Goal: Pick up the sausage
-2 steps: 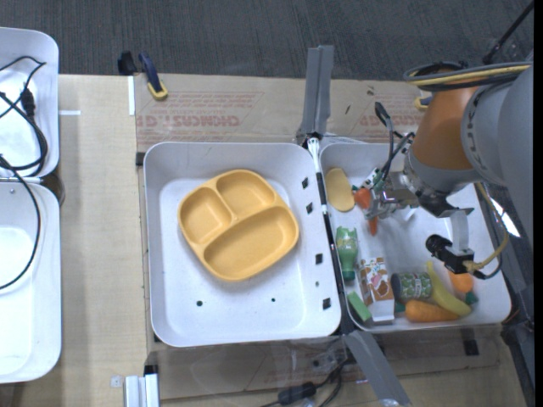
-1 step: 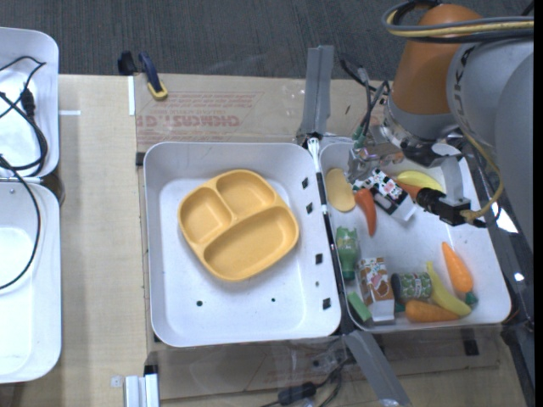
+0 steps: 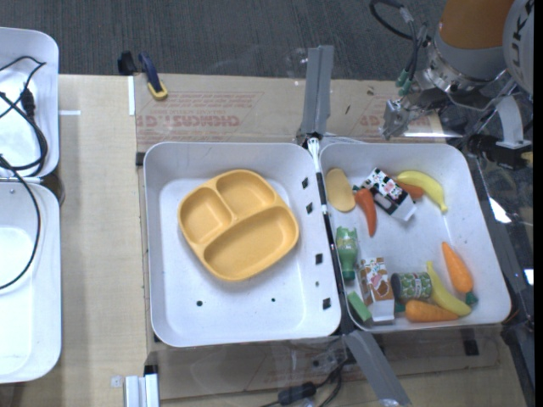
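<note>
The sausage (image 3: 366,211) is a short red-orange link. It lies in the right bin (image 3: 488,227), near that bin's left wall, pointing toward me. A tan oval slice (image 3: 341,189) touches it on the left, and a black-and-white carton (image 3: 387,191) sits just to its right. My gripper (image 3: 397,122) hangs above the far rim of the right bin, well behind the sausage and a little to its right. Nothing is visibly held in it.
The right bin also holds a yellow banana (image 3: 426,185), a green bottle (image 3: 346,249), a small juice box (image 3: 375,287), a dark can (image 3: 414,285), two carrots (image 3: 456,266) and a second banana (image 3: 451,298). A yellow divided plate (image 3: 238,224) lies in the left bin (image 3: 170,295).
</note>
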